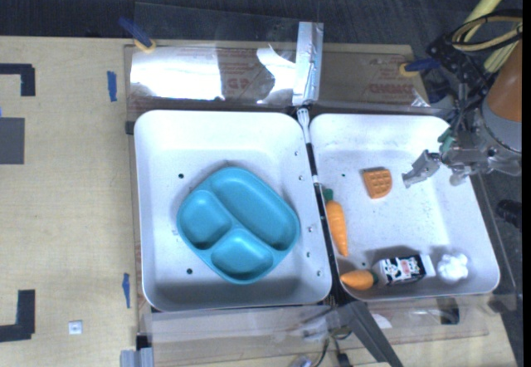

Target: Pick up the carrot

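The carrot (335, 226), orange with a green top, lies along the left wall of the right bin (477, 216), its green end pointing to the back. My gripper (440, 172) hangs over the right side of that bin, well to the right of the carrot and a bit farther back. Its fingers (419, 169) stand open with nothing between them.
In the right bin lie an orange waffle-like piece (377, 183), a rounded orange item (358, 279), a black-and-white carton (401, 268) and a white lump (453, 266). The left bin (158, 149) holds a blue divided plate (238, 222). Cables hang at the back right.
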`<state>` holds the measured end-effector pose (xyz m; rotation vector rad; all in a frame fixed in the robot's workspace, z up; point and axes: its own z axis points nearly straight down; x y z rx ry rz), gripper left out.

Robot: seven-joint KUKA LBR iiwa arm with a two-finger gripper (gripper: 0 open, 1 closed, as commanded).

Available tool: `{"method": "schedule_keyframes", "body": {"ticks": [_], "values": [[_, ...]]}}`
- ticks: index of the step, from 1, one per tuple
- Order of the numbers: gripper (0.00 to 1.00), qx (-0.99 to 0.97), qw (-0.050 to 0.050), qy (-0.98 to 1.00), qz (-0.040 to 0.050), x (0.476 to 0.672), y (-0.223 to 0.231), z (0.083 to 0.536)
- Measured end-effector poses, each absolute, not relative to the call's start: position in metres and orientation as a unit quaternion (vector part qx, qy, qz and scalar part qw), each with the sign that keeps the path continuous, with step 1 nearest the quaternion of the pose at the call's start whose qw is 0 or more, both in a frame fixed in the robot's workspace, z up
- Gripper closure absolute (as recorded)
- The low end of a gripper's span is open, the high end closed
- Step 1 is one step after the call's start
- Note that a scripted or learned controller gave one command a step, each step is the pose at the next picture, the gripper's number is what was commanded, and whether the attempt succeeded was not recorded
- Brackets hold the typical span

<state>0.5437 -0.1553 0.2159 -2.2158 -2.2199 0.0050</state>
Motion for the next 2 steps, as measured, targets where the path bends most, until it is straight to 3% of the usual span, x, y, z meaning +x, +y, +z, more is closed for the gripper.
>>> {"method": "schedule_keyframes", "body": {"ticks": [1,2], "values": [[0.00,-0.762,0.005,-0.647,0.0038,0.559,-0.113,0.101],[0.00,-0.700,0.000,-0.714,0.0004,0.587,-0.147,0.197]]}}
